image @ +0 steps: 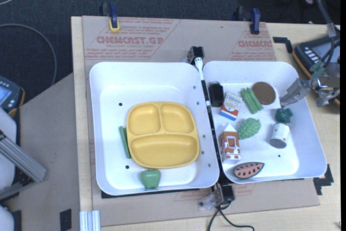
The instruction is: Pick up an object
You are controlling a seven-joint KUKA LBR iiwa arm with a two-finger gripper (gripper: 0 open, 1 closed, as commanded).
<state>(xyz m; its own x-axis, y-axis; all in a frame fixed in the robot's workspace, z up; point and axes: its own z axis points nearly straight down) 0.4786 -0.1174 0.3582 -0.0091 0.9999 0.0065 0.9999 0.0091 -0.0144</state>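
In the left white bin [102, 116] a yellow three-compartment plastic tray [162, 134] sits in the middle, with a thin green strip [124, 142] lying along its left edge and a green toy pepper [151, 178] just beside its lower edge. None of these is near the arm, so they carry little risk.

The right white bin [303, 162] is crowded. Down its left side lie a black rectangular block [215, 94], a small red, white and blue carton [230, 106] and a brown and white toy milk carton [229, 146], with a watermelon slice toy [248, 170] near the lower rim. Further right are a bundle of green toy beans [250, 100] touching a brown round disc [264, 92], a bumpy light-green toy [248, 128], a white and grey cup-like cylinder [278, 135] and a small dark-green toy [283, 114].

The gripper [294, 93] hangs at the bin's right side, its grey fingers slightly spread and pinching nothing. The dark-green toy, the likeliest target, lies just below and slightly left of the fingertips, apart from them; the brown disc is near on their left.

The main hazard appears to be a miss: the toy is small and irregular, so the fingers may close beside it or nudge it toward the cylinder. Descending near the bin wall could also catch the rim.
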